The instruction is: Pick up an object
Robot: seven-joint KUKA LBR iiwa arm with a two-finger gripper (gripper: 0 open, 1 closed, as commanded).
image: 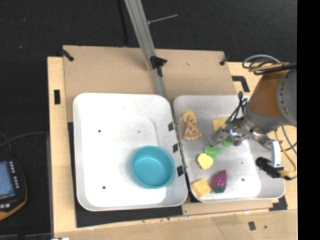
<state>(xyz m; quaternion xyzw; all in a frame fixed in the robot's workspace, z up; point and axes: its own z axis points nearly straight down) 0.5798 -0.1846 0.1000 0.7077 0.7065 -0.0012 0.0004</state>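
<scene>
my gripper (223,135) low in the right bin (250,181), finger state unreadable | nearest target: green piece (214,150), just below-left of my tip, touching or nearly | yellow piece (205,160) lies next beyond it, same direction

green toy (226,142) partly behind fingers (218,135)

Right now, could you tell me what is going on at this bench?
The arm reaches into the right bin, its end effector low beside a small green piece among toy foods: a waffle-like piece, a yellow one and a purple one. Nothing looks lifted yet. The left bin holds a blue bowl.
</scene>
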